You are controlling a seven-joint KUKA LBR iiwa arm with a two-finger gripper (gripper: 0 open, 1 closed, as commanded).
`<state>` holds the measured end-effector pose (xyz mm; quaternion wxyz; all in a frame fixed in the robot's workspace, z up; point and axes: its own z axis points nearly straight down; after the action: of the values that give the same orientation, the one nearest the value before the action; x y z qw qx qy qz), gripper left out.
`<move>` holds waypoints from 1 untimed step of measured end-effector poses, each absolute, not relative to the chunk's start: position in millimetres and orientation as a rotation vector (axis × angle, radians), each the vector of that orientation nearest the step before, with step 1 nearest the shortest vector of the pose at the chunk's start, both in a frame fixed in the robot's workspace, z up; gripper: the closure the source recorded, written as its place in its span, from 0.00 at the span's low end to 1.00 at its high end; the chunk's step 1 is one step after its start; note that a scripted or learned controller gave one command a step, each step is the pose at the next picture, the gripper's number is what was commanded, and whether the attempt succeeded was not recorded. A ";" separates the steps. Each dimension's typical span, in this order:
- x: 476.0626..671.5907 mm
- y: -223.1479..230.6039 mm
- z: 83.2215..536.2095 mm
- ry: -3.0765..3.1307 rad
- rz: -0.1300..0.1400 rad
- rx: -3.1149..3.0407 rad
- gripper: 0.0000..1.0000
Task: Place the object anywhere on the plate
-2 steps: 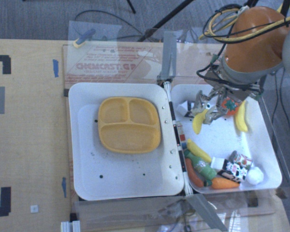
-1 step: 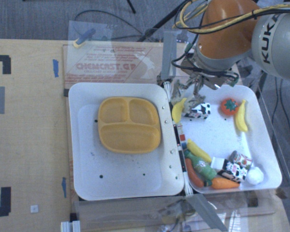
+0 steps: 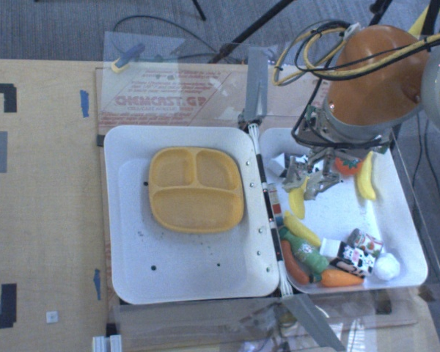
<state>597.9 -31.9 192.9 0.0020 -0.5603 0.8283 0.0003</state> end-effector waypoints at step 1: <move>568.8 -2.7 185.3 2.457 0.003 -1.954 1.00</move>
<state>568.8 -2.7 185.3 0.0010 -0.6225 0.7826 0.0010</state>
